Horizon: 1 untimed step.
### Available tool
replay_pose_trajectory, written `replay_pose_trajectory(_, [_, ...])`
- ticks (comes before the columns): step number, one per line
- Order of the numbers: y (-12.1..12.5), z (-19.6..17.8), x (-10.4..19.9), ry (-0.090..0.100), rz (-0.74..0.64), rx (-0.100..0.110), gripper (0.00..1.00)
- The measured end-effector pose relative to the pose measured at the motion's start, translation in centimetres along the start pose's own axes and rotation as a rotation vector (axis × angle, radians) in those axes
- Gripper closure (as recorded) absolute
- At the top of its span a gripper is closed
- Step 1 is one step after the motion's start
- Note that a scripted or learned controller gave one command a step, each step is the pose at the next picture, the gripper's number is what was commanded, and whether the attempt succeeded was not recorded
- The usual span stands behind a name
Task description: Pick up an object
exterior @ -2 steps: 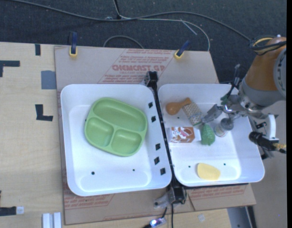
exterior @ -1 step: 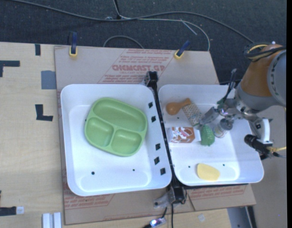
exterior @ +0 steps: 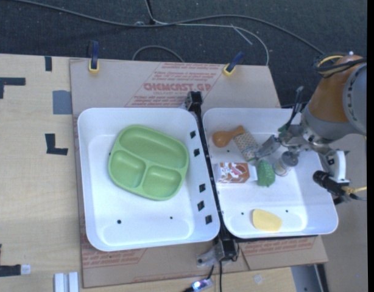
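The right bin point(exterior: 315, 215) holds several small objects. An orange-brown spoon-shaped piece point(exterior: 226, 136) lies at its upper left, with a grey textured block point(exterior: 246, 143) beside it. A red and white packet point(exterior: 234, 172) sits near the divider. A green lump point(exterior: 265, 174) rests mid-bin and a yellow oval piece point(exterior: 266, 220) lies near the front wall. My gripper point(exterior: 276, 156) hangs over the middle of this bin, just above and to the right of the green lump. It is open, with nothing between its fingers.
The left bin point(exterior: 95, 221) carries a green divided plate point(exterior: 149, 162). A black divider point(exterior: 202, 163) runs between the bins. The grey and orange arm point(exterior: 333, 102) comes in over the right bin's far right corner. Cables cross the dark floor behind.
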<state>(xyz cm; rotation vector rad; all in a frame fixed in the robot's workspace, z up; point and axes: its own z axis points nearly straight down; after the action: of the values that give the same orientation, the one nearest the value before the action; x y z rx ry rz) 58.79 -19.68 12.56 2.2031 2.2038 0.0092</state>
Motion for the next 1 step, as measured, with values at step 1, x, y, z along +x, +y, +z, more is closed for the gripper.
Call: replay_pose_trajectory(1, [0.29,-1.21,-0.09,-0.005,-0.001,-0.010,1.00])
